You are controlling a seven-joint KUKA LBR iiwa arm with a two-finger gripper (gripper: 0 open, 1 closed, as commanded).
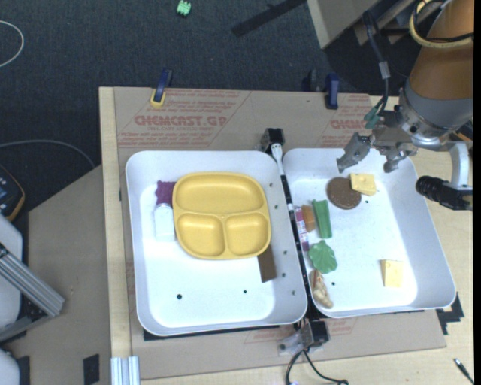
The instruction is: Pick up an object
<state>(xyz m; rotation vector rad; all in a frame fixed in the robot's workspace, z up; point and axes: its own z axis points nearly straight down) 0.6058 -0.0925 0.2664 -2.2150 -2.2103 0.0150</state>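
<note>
Tabletop (225, 113): pale board printed with red lettering, held by a yellow clamp (158, 96) at upper left and a blue clamp (331, 90) at upper centre. Around it, dark carpet (90, 45) with a small green item (183, 8) at the top and a thin cable at far left.

Left bin (150, 301): white, shallow. Holds a yellow divided tray (222, 214) with three compartments; a purple item (164, 191) and a white item (163, 223) lie against the tray's left side; a brown strip (266, 265) touches its lower right corner.

Right bin (421, 248): white, shallow. Holds a brown disc (344, 194) touching a yellow block (364, 183) at upper centre; a green stick (322, 218) and a green leafy piece (324, 257) near the left wall; a second yellow block (392, 273) at lower right, well apart.

Hand (373, 156): at upper right of the frame, above the right bin's upper edge, fingers spread apart, nothing between them; just above the disc and block.
</note>
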